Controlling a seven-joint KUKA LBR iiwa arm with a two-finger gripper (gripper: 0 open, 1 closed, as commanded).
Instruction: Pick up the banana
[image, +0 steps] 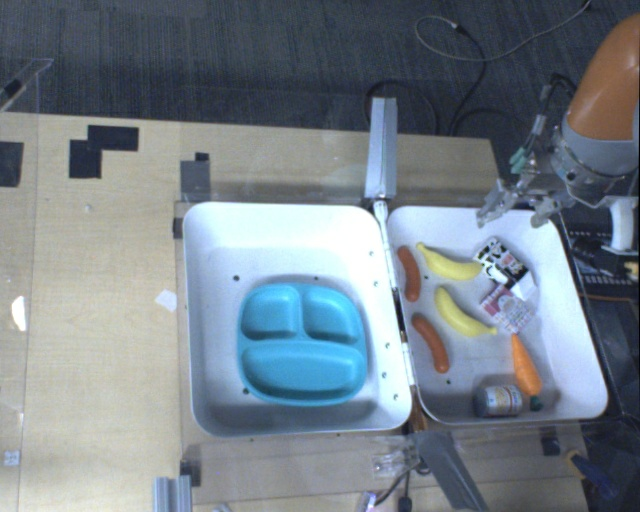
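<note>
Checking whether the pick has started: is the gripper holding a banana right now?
No, the gripper hovers over the right bin's far edge, and both bananas lie in the bin, apart from it.

Overhead, slanted, over both bins (200, 300)

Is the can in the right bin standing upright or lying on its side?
Lying on its side. The can shows its long side along the bin floor, near the front wall of the right bin, beside the carrot.

Floor: dark grey carpet (250, 50), a thin cable (470, 45) looping across it.
Bench: pale wood top (90, 330), black marks (100, 148) at far left.
Divider: metal post (381, 150).
</note>
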